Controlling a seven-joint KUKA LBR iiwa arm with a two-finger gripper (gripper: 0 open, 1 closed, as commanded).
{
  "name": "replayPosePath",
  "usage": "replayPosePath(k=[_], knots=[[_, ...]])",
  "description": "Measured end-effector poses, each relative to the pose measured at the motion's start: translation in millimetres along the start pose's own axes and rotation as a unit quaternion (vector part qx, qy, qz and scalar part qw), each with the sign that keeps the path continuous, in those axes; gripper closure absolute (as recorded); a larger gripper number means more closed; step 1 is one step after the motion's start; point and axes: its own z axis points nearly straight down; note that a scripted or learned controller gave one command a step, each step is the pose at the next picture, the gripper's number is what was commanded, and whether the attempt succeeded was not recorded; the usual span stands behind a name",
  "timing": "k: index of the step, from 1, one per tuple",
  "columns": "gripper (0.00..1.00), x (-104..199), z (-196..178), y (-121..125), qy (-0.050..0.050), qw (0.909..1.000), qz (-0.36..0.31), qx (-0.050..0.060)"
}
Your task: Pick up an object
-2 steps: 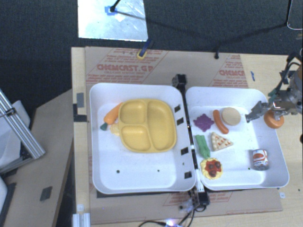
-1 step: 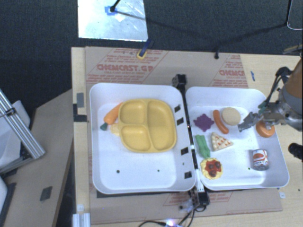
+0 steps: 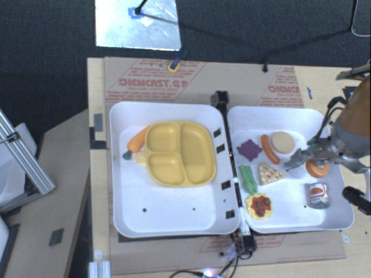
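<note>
Hovering low over the right bin (image 3: 333, 117), our fingers (image 3: 297, 158) point leftward, though we cannot tell whether they are apart or together; just left of them lies the pizza slice (image 3: 269, 172); the orange disc (image 3: 316, 168) sits just behind.

The light is even and bright, with soft shadows. The white bins (image 3: 174, 225) look slightly overexposed. A metal sheet (image 3: 137, 16) at upper left shows glare.
</note>
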Motion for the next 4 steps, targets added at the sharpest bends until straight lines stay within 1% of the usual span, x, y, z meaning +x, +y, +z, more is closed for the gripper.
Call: replayPosePath(k=[1, 2, 3, 4], knots=[[0.00, 9, 50, 4, 0.000, 1.0000, -0.001, 0.001], [0.00, 10, 76, 8, 0.001, 1.0000, -0.001, -0.003], [1.00, 9, 63, 11, -0.002, 1.0000, -0.001, -0.009], [1.00, 12, 19, 15, -0.001, 1.0000, -0.001, -0.003]])
